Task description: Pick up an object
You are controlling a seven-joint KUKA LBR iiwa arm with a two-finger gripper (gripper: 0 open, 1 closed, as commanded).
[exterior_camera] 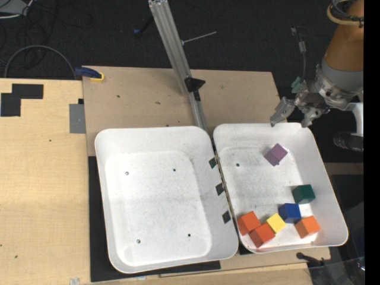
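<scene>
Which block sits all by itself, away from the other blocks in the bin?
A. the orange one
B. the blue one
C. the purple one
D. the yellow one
C: the purple block lies alone near the far end of the right bin, while the yellow block, blue block and orange blocks crowd together at the near end.

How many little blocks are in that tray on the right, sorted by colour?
Purple block: 1
Green block: 1
Blue block: 1
Yellow block: 1
Orange blocks: 3
Total: 7, all in the right bin.
</scene>
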